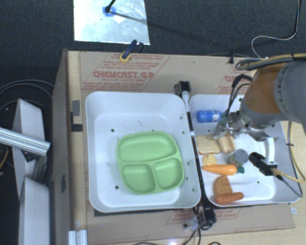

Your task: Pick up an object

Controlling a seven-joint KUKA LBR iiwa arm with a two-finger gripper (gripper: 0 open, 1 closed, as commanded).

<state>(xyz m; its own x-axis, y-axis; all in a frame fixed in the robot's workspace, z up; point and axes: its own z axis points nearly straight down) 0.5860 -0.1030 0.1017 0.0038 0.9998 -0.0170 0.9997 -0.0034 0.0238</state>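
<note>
End effector (225, 128) sits low in the right bin (280, 195), right of frame centre, over the bread slice (208, 146) and roll (226, 144); you can't tell whether it's open or closed on anything. Reads as the reach/descend step. Next you need a clean closure on one item, then lift. The wrist hides the contact point; the blue bottle (208, 116) is partly covered.

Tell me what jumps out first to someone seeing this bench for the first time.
The green divided plate lies alone in the left bin, the brightest thing there. In the right bin toy food crowds together: a carrot, a slice of bread, a blue bottle. The grey arm with its orange band reaches down over them, its tool just above the bread.
</note>
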